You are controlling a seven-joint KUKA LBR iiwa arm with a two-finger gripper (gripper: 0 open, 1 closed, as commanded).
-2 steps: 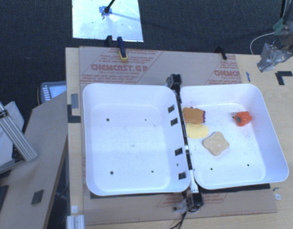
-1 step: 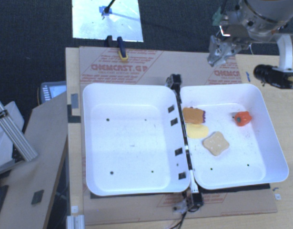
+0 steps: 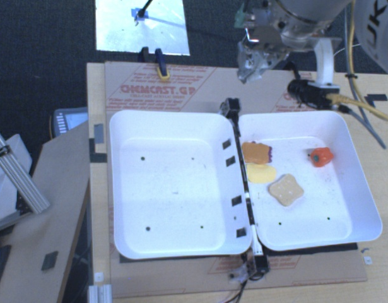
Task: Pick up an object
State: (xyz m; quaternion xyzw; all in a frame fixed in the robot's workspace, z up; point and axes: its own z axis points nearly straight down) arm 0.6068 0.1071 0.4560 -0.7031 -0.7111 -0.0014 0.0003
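Four small items sit in the right bin (image 3: 345, 219), all well below the gripper (image 3: 249, 68), which hangs above the bin's far-left corner, past its rim. Nothing is between the fingers; whether they are wide or narrow, cannot tell (too blurred).

Relative to the right bin: orange-brown slab (image 3: 257, 152) against the left wall near the divider, a bit of purple at its edge; yellow flat piece (image 3: 261, 173) just below it, touching or nearly so; tan toast-shaped piece (image 3: 286, 190) just beside the yellow one, toward the bin's middle; red-orange pepper-like toy (image 3: 320, 156) well apart, toward the right wall. Left bin (image 3: 118, 188) lies beside it.

Risks, as judgement: the three left-side items are crowded, so a descent there could nudge a neighbour or pinch two. The slab hugs the wall, so a finger could strike the rim. Flat pieces lie low and fingers may close over them and slip.

Items look like moulded plastic play food, matte; toast rounded-square, pepper lumpy. Bins are smooth glossy white plastic.
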